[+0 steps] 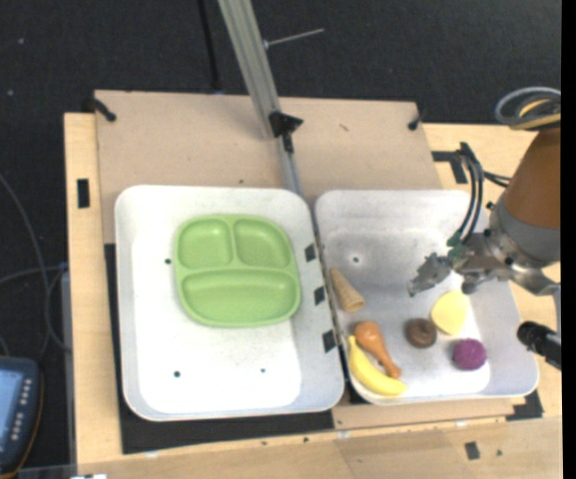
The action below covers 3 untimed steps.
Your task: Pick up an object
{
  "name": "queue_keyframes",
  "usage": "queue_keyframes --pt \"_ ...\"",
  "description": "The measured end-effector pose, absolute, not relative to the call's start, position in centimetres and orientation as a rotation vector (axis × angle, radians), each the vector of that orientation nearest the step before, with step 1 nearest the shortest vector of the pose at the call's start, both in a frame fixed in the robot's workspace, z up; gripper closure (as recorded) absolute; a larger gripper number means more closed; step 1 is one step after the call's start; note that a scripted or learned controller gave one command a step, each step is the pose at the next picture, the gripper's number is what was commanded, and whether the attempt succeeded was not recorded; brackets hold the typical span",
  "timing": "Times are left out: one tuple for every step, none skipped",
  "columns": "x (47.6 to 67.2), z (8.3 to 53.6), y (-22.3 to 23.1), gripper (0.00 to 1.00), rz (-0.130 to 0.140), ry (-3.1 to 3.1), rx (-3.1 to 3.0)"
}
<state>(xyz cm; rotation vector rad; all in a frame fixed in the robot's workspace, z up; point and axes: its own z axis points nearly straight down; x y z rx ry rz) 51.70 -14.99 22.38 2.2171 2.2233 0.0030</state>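
Jaws of the gripper (pixel 445 267) spread, nothing between them, over mid right bin (pixel 387 218). Yellow lemon (pixel 450 312) just below them. Brown ball (pixel 421 332), purple ball (pixel 468 353) nr front edge; carrot (pixel 376 346), banana (pixel 373 373) at front-left corner. Green tray (pixel 238 270) in left bin (pixel 148 367).

Even, bright overhead light, soft focus, mild glare on the white bins (pixel 148 267), faint shadows.

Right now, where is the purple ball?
In the camera view, the purple ball lies in the right bin near its front right corner, right of the brown round piece and just below the pale yellow fruit.
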Motion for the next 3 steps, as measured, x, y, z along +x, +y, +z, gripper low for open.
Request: queue_keyframes --pt "51.7 22.4 -15.0 0.0 0.004 2.221 2.219" --pt "50.8 17.2 -15.6 0.0 -0.004 2.222 2.223" --pt "51.2 11.1 -16.0 0.0 -0.005 2.222 2.224"
